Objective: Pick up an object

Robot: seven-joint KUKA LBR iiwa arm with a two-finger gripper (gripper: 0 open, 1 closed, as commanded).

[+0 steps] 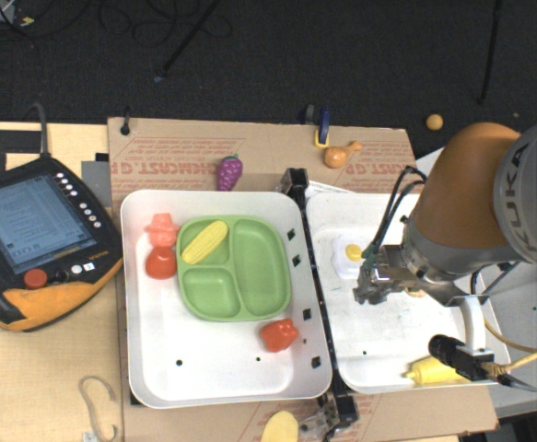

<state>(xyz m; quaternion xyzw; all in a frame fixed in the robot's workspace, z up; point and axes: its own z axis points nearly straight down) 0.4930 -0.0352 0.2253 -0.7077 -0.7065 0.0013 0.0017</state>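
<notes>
The arm's jaws (371, 284) hang low over the right bin (379, 362), just at 4 o'clock from a small fried-egg toy (351, 253) lying on the bin floor; whether they are wide or narrow I cannot tell. In the left bin (157, 366) a green divided plate (250, 274) carries a yellow corn cob (203, 240), with a red tomato (278, 335) at its 5 o'clock.

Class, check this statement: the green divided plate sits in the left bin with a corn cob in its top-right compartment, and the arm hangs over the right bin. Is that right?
Not quite. In the camera view the corn cob lies in the top-left compartment of the green divided plate, not the top-right. The rest holds: the plate sits in the left bin, and the arm hangs over the right bin.
</notes>
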